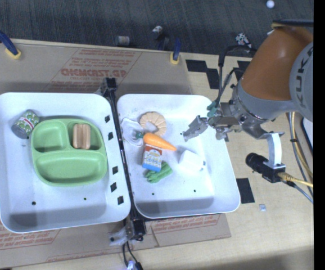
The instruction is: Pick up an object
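Note:
My gripper (195, 128) hangs over the right part of the right bin (221, 167), its grey fingers pointing left with nothing between them. Just left of it lie an orange carrot (159, 142), a round tan cookie (152, 121) and a clear plastic piece (131, 131). Below the carrot sit a small blue and white box (152, 159) and a green pea pod (159, 175). A white object (190, 162) rests below the gripper.
The left bin (10, 207) holds a green divided plate (67, 167) with a tan wooden block (81, 135) in one compartment, and a small tin can (25, 122) at its upper left. Cardboard lies under both bins. The arm's orange band (275, 61) rises at the right.

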{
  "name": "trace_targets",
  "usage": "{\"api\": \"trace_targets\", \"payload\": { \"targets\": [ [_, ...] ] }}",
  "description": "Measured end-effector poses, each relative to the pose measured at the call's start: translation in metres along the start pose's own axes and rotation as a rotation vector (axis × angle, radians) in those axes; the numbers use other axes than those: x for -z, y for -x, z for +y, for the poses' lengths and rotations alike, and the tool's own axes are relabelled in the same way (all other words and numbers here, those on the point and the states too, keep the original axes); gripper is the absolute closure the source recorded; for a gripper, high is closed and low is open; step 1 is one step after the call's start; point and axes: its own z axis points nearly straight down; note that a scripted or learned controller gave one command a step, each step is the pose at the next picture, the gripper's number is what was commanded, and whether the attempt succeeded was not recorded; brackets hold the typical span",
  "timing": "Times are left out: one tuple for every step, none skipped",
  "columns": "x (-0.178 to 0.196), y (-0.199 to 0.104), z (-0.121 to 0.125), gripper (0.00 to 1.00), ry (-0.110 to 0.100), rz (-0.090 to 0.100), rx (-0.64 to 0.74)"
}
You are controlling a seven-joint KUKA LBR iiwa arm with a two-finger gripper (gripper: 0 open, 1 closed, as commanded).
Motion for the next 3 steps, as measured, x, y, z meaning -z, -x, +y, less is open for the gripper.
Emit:
{"api": "trace_targets", "payload": {
  "targets": [
    [-0.145,0.032,0.037,0.00,-0.004,0.000,0.000],
    [-0.183,0.016,-0.001,0.00,0.011,-0.002,0.001],
    [-0.173,0.016,0.001,1.00,0.011,-0.002,0.006]
  ]
}}
